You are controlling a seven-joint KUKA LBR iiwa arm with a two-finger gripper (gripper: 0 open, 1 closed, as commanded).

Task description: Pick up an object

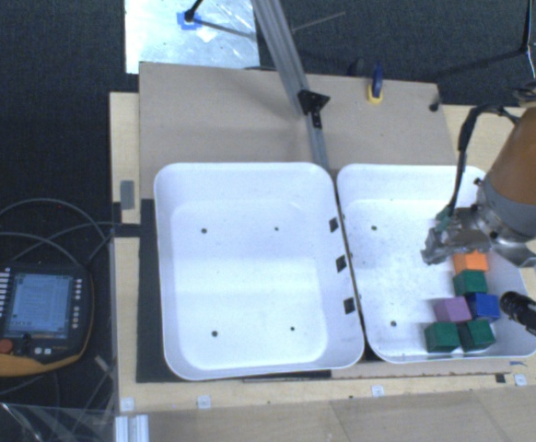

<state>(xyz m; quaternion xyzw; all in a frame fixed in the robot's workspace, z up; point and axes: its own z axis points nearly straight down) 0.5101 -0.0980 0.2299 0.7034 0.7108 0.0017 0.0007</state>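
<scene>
In the right bin [378, 191], the gripper [445, 245], grip state unclear, hovers beside clustered blocks [463, 309].

- Bright, even light falls from above across the whole bench [250, 109].
- The two white bins are the brightest parts; the left bin [171, 274] is nearly washed out, with only faint grey shading along its inner walls.
- A shiny sheet [157, 26] at top left throws back a pale glare.
- The dark floor [38, 81] around the bench stays dull and grainy.
- Shadows are soft and short; a faint one lies under the arm [526, 173] in the right bin [388, 201].
- The picture is slightly soft and noisy, and small details look blurred.
- The coloured blocks [466, 307] show clear, saturated hues.
- The pendant screen [38, 302] at left glows pale blue.
</scene>
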